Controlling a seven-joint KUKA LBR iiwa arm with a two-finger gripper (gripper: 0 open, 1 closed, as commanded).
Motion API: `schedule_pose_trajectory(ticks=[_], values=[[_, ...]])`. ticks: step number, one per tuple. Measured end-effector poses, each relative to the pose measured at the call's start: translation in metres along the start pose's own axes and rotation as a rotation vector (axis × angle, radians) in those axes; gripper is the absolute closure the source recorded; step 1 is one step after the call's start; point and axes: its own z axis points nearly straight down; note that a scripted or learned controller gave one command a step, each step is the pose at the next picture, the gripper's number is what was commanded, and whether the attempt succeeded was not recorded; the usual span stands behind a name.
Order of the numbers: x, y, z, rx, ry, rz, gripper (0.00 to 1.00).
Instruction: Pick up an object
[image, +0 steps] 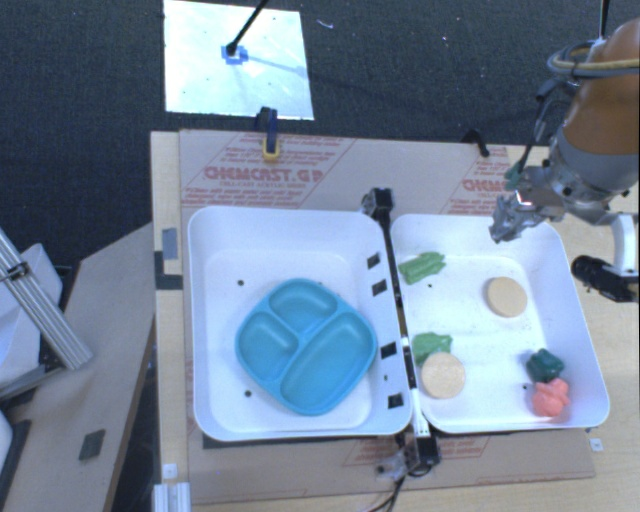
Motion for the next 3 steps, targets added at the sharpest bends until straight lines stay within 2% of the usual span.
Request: schedule_pose_trajectory(ticks=[1,2,3], values=[[0.046,-0.006,0.022,0.007,0.002,-0.004,1.00],[0.090,-0.025,0.037,0.008,0.003,-0.005,1.00],[0.139,-0.026,0.040,0.007,0.003,-0.006,1.00]])
